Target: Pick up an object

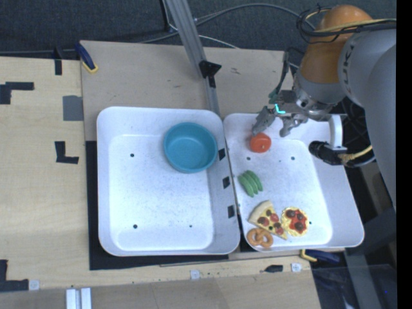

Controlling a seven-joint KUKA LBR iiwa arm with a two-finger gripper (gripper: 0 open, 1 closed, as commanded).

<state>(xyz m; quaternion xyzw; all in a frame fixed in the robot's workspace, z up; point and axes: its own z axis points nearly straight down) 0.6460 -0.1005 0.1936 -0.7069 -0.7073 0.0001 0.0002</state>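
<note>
A pale wooden desk point(38, 192) is carrying two shallow white bins, with dark carpet lying beyond its far edge and black tape marks sitting on its left part. Taking the red tomato point(260, 143) as the landmark: well to its left, the left bin point(122, 217) is holding a blue bowl point(190, 147) near its far right corner. A grey metal pole point(190, 34) is slanting down from the top toward the seam between the bins, just left of the tomato. The tomato itself, small, round and glossy red, is lying in the far left part of the right bin point(322, 198). Nearer the camera than the tomato, a green pepper-like piece point(250, 183) is lying, and beyond that a pizza slice point(267, 217), a pretzel point(261, 238) and a round topped piece point(295, 221). The hand point(275, 125) is hanging just above and right of the tomato, its two fingers spread apart and gripping nothing, one fingertip close beside the tomato. The grey arm point(360, 63) is reaching in from the right.
</note>
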